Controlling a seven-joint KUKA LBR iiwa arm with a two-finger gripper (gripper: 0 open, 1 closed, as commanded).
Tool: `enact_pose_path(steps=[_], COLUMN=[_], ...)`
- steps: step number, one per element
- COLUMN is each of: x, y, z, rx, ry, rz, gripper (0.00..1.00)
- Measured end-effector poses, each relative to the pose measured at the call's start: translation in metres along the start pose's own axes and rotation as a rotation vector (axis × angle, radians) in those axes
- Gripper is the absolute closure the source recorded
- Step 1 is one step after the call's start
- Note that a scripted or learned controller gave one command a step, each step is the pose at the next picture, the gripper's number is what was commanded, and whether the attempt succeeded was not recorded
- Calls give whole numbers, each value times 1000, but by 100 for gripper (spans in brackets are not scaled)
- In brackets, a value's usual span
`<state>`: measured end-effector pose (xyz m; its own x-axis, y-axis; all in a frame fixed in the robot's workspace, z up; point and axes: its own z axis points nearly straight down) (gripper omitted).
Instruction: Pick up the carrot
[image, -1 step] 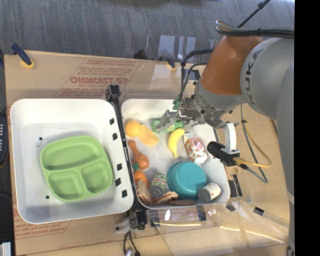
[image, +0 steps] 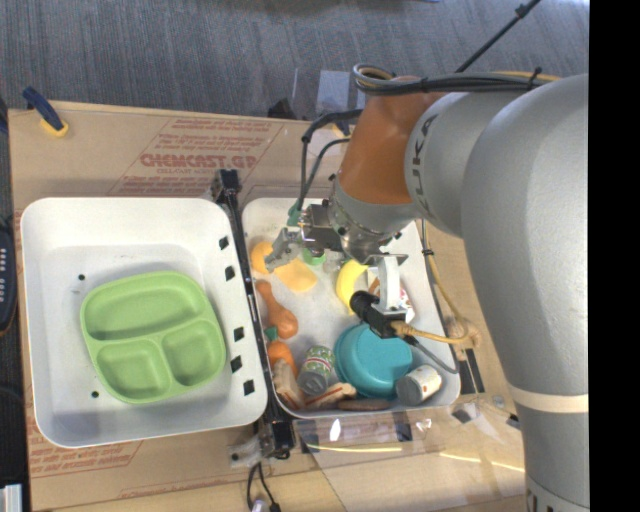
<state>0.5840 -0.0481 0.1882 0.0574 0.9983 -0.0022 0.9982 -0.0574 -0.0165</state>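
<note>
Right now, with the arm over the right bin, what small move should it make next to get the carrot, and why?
Probably shift the gripper toward the camera view's lower left and descend. The carrot lies beside the right bin's left wall, below and apart from the gripper, which hovers near the yellow pieces.

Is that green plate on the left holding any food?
No, it is bare: all three hollows of the green plate show plain green, alone in the left bin.
</note>
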Motion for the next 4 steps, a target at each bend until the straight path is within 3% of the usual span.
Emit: enact_pose_path(steps=[1,2,3,4], x=[33,32,74,111], y=[31,31,61,66], z=[-3,-3,-4,-5], rx=[-8,-8,-7,-9], ry=[1,1,3,0], rz=[243,244,255,344], gripper=[0,0,0,0])
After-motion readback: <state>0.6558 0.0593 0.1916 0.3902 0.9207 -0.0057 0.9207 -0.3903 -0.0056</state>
